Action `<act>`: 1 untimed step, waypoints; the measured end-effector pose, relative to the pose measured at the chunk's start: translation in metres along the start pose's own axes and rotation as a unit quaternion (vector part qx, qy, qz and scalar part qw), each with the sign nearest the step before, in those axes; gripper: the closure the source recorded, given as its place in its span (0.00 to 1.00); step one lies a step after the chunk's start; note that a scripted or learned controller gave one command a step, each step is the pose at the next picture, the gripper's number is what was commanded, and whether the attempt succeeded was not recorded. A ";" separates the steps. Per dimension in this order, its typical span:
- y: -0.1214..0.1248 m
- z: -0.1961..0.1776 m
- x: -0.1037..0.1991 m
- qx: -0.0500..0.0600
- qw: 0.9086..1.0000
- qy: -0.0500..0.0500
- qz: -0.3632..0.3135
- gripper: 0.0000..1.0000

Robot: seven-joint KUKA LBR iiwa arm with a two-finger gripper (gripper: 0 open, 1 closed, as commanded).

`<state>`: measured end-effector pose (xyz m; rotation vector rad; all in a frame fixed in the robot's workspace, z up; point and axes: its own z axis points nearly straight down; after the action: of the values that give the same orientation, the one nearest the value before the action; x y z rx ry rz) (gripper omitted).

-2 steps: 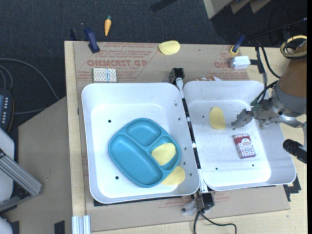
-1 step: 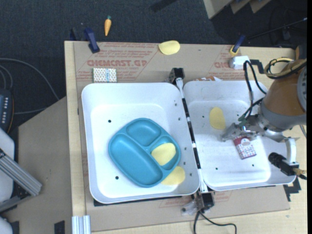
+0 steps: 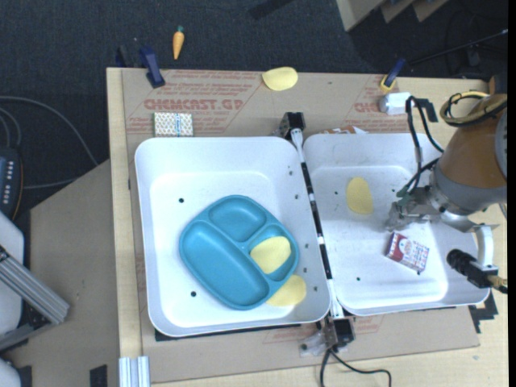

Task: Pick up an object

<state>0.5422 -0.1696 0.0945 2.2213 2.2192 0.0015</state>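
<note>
Grey gripper low in the right bin; whether its jaws are spread or closed cannot be told. Red-and-white packet lies just below it, yellow piece to its left. Left bin holds a blue tray.

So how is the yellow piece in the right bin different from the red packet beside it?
The yellow piece is plain, rounded and oval; the red packet is boxy, with red and white print. The piece lies apart from the gripper, toward the bin's middle; the packet lies just below it. Both rest on the right bin's floor.
</note>
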 end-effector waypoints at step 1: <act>0.000 0.000 0.000 0.000 1.000 0.000 0.000 0.00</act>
<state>0.5420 -0.1695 0.0943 2.2216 2.2196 0.0012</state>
